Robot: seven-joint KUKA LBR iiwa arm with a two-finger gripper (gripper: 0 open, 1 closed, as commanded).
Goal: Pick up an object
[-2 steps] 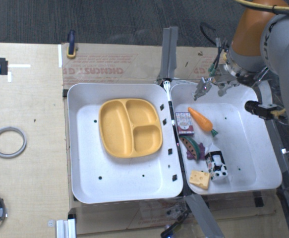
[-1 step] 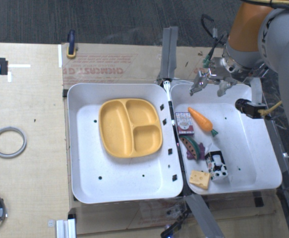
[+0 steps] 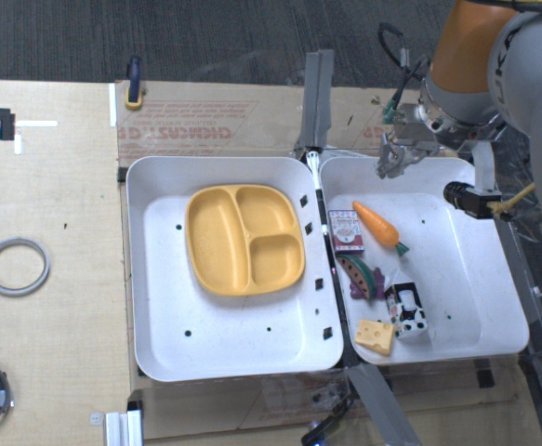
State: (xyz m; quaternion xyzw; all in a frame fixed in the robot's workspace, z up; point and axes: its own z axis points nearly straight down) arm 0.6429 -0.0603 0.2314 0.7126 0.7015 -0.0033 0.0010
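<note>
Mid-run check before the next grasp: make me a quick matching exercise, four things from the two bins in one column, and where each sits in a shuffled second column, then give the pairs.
Things:
1. yellow divided plate
2. carrot
3. cheese wedge
4. pincer

Places:
A. near front edge of the right bin
B. above the far rim of the right bin
C. middle of the left bin
D. upper part of the right bin, lying at a slant beside the small carton

Pairs: 1-C, 2-D, 3-A, 4-B
</note>
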